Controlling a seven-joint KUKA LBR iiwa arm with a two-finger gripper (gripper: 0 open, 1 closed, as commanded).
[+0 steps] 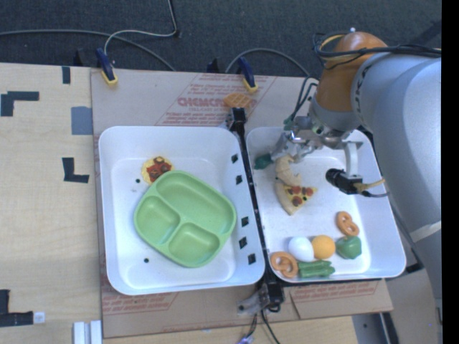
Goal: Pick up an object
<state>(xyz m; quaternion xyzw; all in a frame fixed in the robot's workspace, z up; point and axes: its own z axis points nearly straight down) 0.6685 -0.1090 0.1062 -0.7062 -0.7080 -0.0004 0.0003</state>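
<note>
My gripper point(295, 149) hangs low over the back left part of the right bin point(380, 192). Directly under it lies a pale beige curved piece point(285, 168), touching or nearly touching the gripper. A small teal thing point(262, 160) sits just left of it by the bin wall. A pizza slice point(295, 196) lies just in front of the beige piece.
The right bin's front holds two pretzels point(347, 223) point(284, 264), a white egg point(301, 248), an orange ball point(323, 246), a green pepper point(349, 247) and a green pod point(315, 269). The left bin point(115, 192) holds a green divided plate point(185, 217) and a small round pizza point(156, 168).
</note>
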